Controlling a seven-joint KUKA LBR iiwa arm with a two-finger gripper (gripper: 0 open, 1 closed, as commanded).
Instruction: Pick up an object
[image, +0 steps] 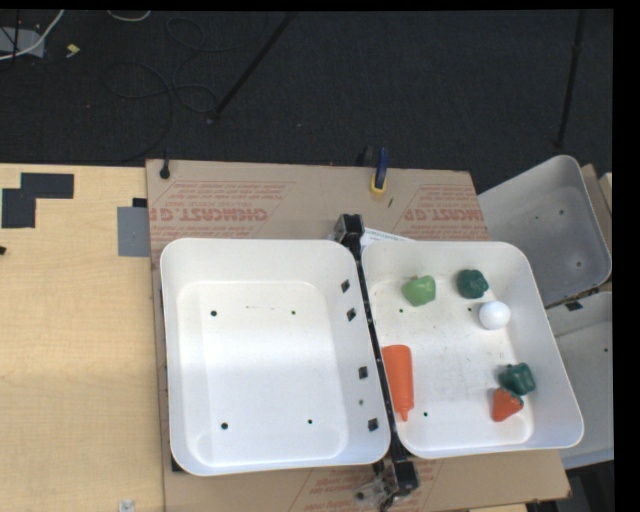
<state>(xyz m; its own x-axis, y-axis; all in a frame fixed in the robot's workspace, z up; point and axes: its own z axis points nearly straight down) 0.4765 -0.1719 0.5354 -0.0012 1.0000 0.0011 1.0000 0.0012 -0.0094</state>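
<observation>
The right bin (545, 300) holds six pickable objects: a long orange piece (398, 380) against its left wall, a light green lump (419, 290), a dark green lump (472, 283) and a white ball (493, 315) at the far side, and another dark green piece (517, 378) touching a red one (505, 404) near right. The cardboard sheet (250, 205) under both bins bears red lettering, upside down and too blurred to read. Whether the pincer is open or closed cannot be told

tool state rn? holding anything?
Tool: cannot be told from this camera view. Nothing is lifted: orange carrot, green piece, white ball and the rest lie in the right bin.
</observation>
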